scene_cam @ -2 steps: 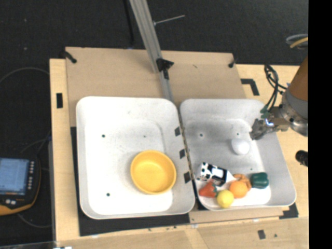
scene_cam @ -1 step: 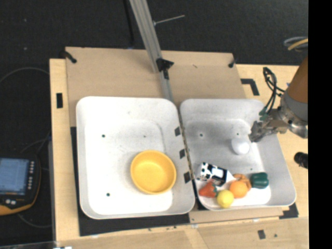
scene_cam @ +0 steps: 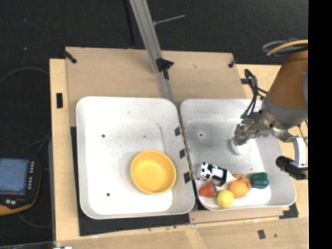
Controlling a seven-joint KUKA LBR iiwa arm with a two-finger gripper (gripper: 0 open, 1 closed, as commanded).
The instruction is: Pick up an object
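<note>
My gripper (scene_cam: pixel 241 139) hangs low over the right bin (scene_cam: pixel 207 118), toward its right-middle. A small white object (scene_cam: pixel 240 148) lies right under its tip, partly covered by it. Along that bin's front edge lie a black-and-white toy (scene_cam: pixel 213 173), a red piece (scene_cam: pixel 207 190), a yellow ball (scene_cam: pixel 225 198), an orange fruit (scene_cam: pixel 239 189) and a dark green object (scene_cam: pixel 259 180). In the left bin (scene_cam: pixel 104 118) sits a yellow bowl (scene_cam: pixel 152 171), near its front right.
A grey metal pole (scene_cam: pixel 148 32) slants from the top of the view down to the gap between the bins. The orange and grey arm (scene_cam: pixel 288 95) reaches in from the right. A handheld screen unit (scene_cam: pixel 18 183) lies off the bench at the left.
</note>
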